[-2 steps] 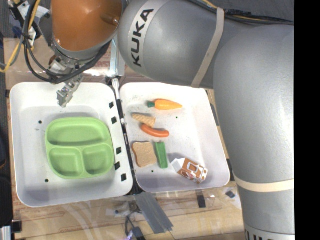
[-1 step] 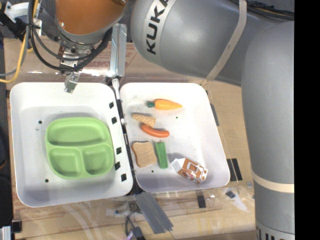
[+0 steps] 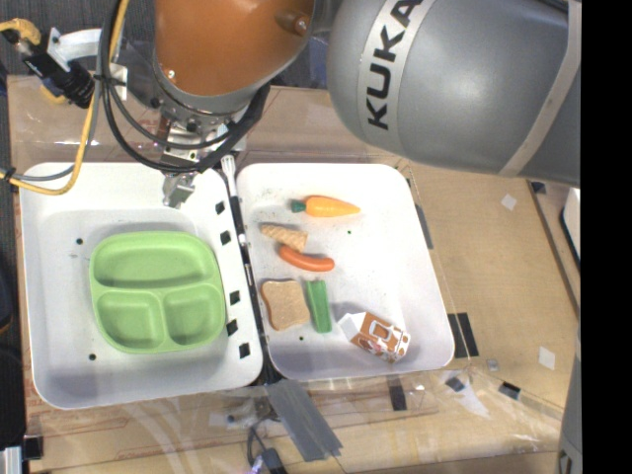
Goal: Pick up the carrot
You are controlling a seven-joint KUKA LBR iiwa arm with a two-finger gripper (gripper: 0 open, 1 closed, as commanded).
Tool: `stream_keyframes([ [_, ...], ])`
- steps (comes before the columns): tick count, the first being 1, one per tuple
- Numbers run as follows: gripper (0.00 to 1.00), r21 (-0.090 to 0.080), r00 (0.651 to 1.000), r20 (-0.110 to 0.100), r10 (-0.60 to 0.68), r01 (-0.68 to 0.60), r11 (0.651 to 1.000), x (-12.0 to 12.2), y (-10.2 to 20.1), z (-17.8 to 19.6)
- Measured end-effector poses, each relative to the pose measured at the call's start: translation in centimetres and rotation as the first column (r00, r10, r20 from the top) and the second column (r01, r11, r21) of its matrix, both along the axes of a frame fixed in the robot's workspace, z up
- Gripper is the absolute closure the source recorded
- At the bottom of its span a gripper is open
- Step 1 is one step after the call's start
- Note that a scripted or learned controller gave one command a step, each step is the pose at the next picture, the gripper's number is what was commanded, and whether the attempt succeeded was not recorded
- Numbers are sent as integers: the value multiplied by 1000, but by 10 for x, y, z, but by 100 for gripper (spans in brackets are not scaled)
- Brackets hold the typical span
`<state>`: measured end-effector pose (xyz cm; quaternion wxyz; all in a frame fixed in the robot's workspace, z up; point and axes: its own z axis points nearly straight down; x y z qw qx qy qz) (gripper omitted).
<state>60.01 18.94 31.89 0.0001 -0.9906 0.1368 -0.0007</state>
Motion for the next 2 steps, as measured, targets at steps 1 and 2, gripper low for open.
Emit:
stream_keyframes([
  [1,100,0,999,-12,41,-41,999,-45,30,-101],
  [2,100,3,909,-1,-417,417,909,-51,29,-65],
])
